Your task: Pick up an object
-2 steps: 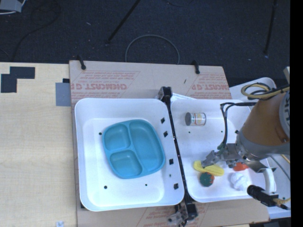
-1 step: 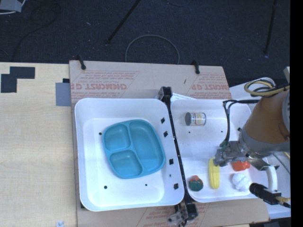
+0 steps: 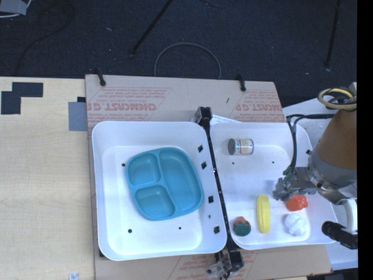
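Two shallow white bins sit side by side, the left bin (image 3: 111, 156) and the right bin (image 3: 256, 165); all positions below are given relative to the black divider (image 3: 211, 174) where they meet. Left of the divider: one blue divided plate (image 3: 164, 182) with three compartments. Right of the divider: five loose objects, one of each kind. These are one small can (image 3: 240, 146) lying on its side, one yellow banana (image 3: 263, 213), one red object (image 3: 297, 202), one white object (image 3: 296, 224), and one dark green-and-red object (image 3: 242, 226) nearest the divider.
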